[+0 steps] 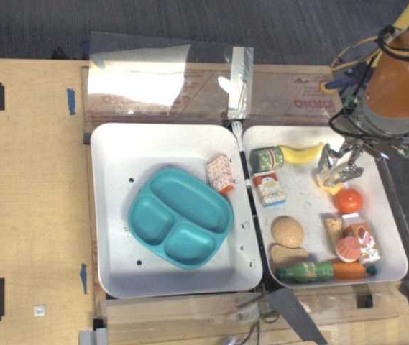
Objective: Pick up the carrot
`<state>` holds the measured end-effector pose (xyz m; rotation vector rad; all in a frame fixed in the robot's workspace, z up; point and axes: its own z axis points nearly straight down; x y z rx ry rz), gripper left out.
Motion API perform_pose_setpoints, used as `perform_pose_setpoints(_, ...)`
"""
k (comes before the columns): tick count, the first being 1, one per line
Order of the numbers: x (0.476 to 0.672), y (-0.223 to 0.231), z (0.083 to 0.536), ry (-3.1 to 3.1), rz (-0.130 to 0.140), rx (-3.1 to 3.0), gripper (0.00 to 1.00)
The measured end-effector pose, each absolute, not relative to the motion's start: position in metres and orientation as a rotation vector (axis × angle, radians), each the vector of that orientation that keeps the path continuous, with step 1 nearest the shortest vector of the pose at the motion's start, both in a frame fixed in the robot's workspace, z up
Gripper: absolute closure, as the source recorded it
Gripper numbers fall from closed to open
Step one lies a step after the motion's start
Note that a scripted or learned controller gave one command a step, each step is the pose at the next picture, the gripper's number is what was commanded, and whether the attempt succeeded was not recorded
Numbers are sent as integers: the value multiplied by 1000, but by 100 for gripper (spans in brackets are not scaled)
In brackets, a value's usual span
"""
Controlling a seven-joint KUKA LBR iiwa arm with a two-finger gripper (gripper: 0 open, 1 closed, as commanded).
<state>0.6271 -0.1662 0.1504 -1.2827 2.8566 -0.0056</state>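
Note:
The carrot [349, 270] is a short orange piece lying flat along the front wall of the right bin [394, 214], its left end touching a green bottle [305, 270]. My gripper [338, 168] hangs over the back of that bin, far behind the carrot, just above a small yellow item [328, 186] and a red tomato [348, 200]. It looks open, with nothing between its fingers.
The right bin also holds a banana [301, 154], a green can [267, 158], a small carton [269, 190], a round bun [287, 231] and snack packs [356, 244] right behind the carrot. In the left bin [111, 192] lie a teal divided plate [181, 216] and a carton [221, 173].

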Motion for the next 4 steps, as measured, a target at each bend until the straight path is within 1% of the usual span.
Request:
perform_pose_setpoints(1, 587, -139, 178, 2673, 0, -1642, 100)
perform_pose_setpoints(2, 582, -158, 187, 2623, -4, -1716, 100)
perform_pose_setpoints(3, 602, -136, 90, 2344, -2, -2084, 100)
perform_pose_setpoints(4, 604, -175, 244, 2230, -23, -2198, 100)
